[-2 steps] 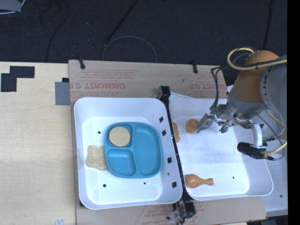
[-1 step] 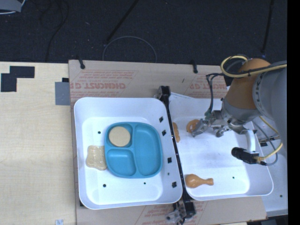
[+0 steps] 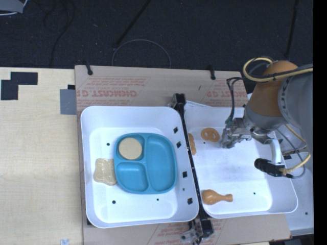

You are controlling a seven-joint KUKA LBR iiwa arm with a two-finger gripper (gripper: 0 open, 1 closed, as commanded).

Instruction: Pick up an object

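In the camera view the hand [image 3: 231, 138] hangs low in the right bin [image 3: 286, 200], just beside a small pretzel-like brown piece [image 3: 209, 134], and I cannot tell if it is released or clenched. A tan drumstick-shaped toy [image 3: 216, 197] lies near the front wall of the same bin, while the left bin [image 3: 94, 208] carries a blue divided plate [image 3: 148, 175] with a round cracker [image 3: 130, 148] in one compartment and a pale biscuit [image 3: 104, 171] touching its left side. I judge this as the approach step: the next move calls for placing the hand exactly over the brown piece, then closing and lifting.
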